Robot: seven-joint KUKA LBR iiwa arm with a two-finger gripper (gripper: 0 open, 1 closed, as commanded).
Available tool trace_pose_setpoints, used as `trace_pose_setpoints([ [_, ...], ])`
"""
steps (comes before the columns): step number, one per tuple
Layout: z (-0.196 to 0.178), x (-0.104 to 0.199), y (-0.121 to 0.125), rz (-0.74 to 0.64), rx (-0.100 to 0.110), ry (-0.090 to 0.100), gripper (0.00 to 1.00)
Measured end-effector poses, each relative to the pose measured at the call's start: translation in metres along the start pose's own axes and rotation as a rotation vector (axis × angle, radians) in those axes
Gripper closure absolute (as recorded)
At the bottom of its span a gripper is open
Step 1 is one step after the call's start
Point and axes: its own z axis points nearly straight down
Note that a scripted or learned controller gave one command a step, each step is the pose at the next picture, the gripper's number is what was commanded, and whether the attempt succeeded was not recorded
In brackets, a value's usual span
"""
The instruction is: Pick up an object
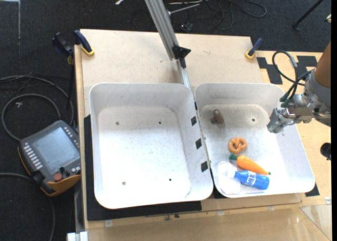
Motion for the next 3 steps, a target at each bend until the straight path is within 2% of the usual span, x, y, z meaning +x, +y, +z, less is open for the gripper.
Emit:
trace_pose_setpoints([
  [3,0.004,0.149,-0.008,0.001,0.002,0.001,1.0],
])
